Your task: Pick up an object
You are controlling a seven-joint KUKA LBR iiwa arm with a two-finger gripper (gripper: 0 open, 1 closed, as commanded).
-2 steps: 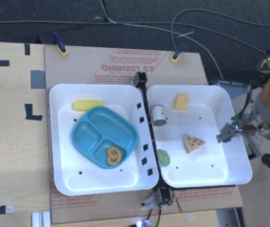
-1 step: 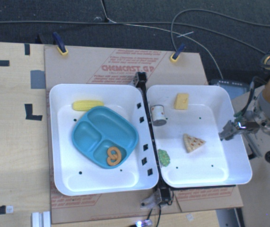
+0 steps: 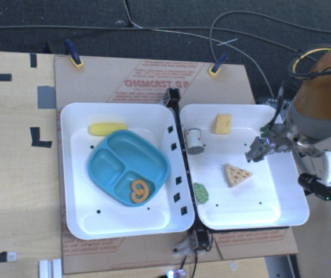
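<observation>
Arm (image 3: 316, 106): grey, orange near the top right, reaching in from the right over the right bin's far right corner.
Claw (image 3: 257, 153): dark, low over the right bin's right half, just right of the pizza slice and apart from it; nothing seen between the fingers; open or shut, cannot tell.
Right bin (image 3: 269, 213): white, shallow, touching the left bin along a black divider.
Pizza slice (image 3: 237, 175): tan wedge with red dots, near the middle of the right bin, lying flat, left and a little below the claw.
Cheese (image 3: 223, 123): yellow block near the far wall of the right bin, well apart from the claw.
Can (image 3: 193, 140): small silver cylinder on its side, at the right bin's left wall.
Broccoli (image 3: 201, 193): green lump at the left wall of the right bin, nearer the front.
Left bin (image 3: 84, 219): white, on a cardboard sheet.
Plate (image 3: 127, 164): blue, with compartments, tilted across the middle of the left bin.
Pretzel (image 3: 139, 191): orange-brown, in the plate's lower right compartment.
Banana (image 3: 107, 129): yellow, lying flat just beyond the plate's far edge, touching or nearly so.
Surface (image 3: 14, 172): light wood with black tape marks at left.
Clamps (image 3: 73, 55): blue and yellow, two on the cardboard's far edge.
</observation>
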